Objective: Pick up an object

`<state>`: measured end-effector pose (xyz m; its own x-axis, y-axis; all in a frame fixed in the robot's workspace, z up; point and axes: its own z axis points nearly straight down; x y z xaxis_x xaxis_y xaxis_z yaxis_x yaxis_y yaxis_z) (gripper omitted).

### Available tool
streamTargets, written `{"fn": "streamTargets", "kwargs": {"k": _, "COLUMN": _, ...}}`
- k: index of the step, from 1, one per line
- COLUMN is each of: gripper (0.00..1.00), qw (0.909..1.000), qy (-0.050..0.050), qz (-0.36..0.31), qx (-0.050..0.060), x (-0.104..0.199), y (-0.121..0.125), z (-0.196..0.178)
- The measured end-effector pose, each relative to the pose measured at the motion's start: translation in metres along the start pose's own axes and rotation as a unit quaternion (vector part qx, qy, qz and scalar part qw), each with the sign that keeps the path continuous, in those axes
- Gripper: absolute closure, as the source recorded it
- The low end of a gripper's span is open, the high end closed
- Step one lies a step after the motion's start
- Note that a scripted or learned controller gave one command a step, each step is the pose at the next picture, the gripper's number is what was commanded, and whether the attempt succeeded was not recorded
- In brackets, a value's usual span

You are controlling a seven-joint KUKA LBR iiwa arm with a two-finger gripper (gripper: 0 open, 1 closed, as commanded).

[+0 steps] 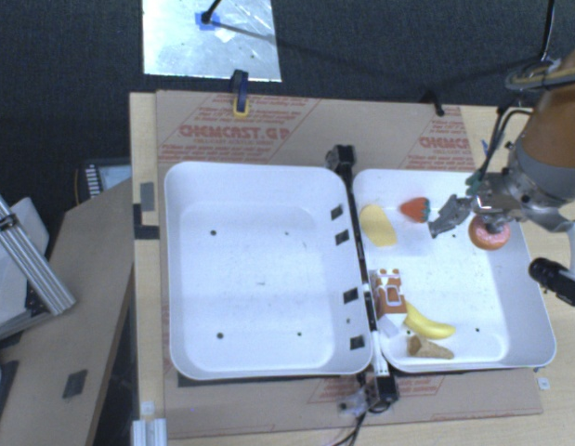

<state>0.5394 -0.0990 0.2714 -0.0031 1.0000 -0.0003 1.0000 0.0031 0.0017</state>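
Over the right bin [524, 337] the gripper [447, 219] hangs; whether it's spread can't be told. Beside it, a red toy [415, 208] and a yellow piece [378, 225] could get nudged away instead of grabbed.

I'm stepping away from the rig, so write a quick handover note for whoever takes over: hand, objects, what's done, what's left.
Hand: over the right bin, near its far side, nothing seen between its fingers.
Objects, all in the right bin: red piece and yellow piece just left of the hand; pink ring to its right; orange-and-white block, banana and tan piece at the near side.
Done: nothing picked up yet.
Left: grasp one object and lift it.
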Motion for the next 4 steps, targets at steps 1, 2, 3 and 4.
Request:
{"fn": "streamTargets", "kwargs": {"k": 1, "gripper": 0.00, "qw": 1.0000, "qy": -0.002, "qz": 0.002, "qx": -0.002, "x": -0.078, "y": 0.080, "z": 0.154}}
{"fn": "streamTargets", "kwargs": {"k": 2, "gripper": 1.00, "qw": 1.0000, "qy": -0.001, "qz": 0.001, "qx": -0.002, "x": -0.074, "y": 0.078, "z": 0.138}}
{"fn": "streamTargets", "kwargs": {"k": 3, "gripper": 1.00, "qw": 1.0000, "qy": 0.000, "qz": 0.000, "qx": -0.002, "x": -0.001, "y": 0.102, "z": 0.180}}
{"fn": "streamTargets", "kwargs": {"k": 4, "gripper": 1.00, "qw": 1.0000, "qy": -0.004, "qz": 0.004, "qx": -0.008, "x": -0.092, "y": 0.122, "z": 0.048}}
